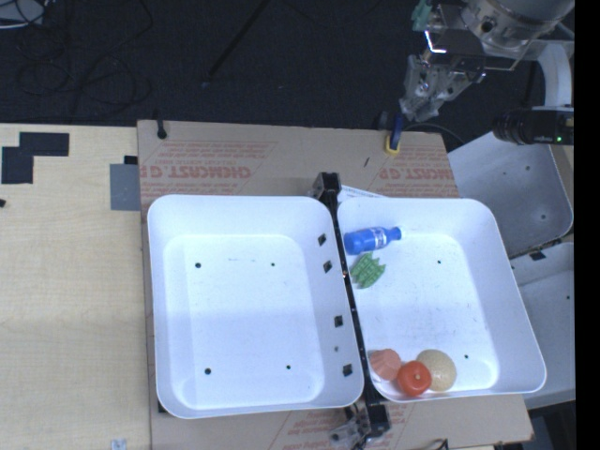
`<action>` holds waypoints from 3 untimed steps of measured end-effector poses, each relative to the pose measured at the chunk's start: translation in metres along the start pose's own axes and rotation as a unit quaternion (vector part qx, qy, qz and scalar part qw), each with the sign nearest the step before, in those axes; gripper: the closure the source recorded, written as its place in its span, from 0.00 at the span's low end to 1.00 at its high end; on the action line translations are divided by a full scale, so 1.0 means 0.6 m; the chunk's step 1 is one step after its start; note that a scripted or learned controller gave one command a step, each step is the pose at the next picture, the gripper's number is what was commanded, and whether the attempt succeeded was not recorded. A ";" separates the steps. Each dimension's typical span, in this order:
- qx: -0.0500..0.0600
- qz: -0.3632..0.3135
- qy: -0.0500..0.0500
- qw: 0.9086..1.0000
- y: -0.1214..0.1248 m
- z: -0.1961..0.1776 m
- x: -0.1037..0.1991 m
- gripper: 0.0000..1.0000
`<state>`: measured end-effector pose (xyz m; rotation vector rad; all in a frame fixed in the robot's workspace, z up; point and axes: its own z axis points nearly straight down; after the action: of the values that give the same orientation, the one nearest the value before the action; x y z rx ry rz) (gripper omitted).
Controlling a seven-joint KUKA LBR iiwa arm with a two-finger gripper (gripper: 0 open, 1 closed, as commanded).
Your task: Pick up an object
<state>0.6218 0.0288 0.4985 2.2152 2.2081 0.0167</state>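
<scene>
1. Approach is the step in hand, judging by the layout: the gripper (433,90) hangs high above the bench, beyond the far edge of the right bin (511,279), with nothing between its fingers and no object lifted yet.

2. Whether it is spread or pressed together I cannot tell; the tip is small and dark against the background.

3. Candidates for picking all lie in the right bin. A blue bottle (371,239) rests on its side near the far left corner, close to the divider between the bins.

4. Just beside the bottle, toward the camera, sits a small green object (368,272), crumpled or leafy in look; its exact kind is unclear.

5. At the near left corner three rounded things cluster: a red ball (413,378), a tan ball (439,367) touching it on the right, and a pale pink piece (383,361) on its left.

6. The left bin (169,251) shows bare white floor with a few dark dots.

7. The next move, as I judge it, calls for the arm to travel toward the camera and down over one chosen thing. The bottle is nearest and stands apart enough for a clean grasp; the cluster in the corner looks harder, crowded against the wall.
</scene>
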 end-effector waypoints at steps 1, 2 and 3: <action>0.017 -0.005 0.001 1.000 -0.085 0.177 0.132 1.00; 0.005 -0.004 0.002 1.000 0.014 0.043 0.235 1.00; 0.015 -0.006 0.000 1.000 -0.097 0.160 0.361 1.00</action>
<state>0.5659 0.2455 0.4010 2.2168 2.2365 -0.0161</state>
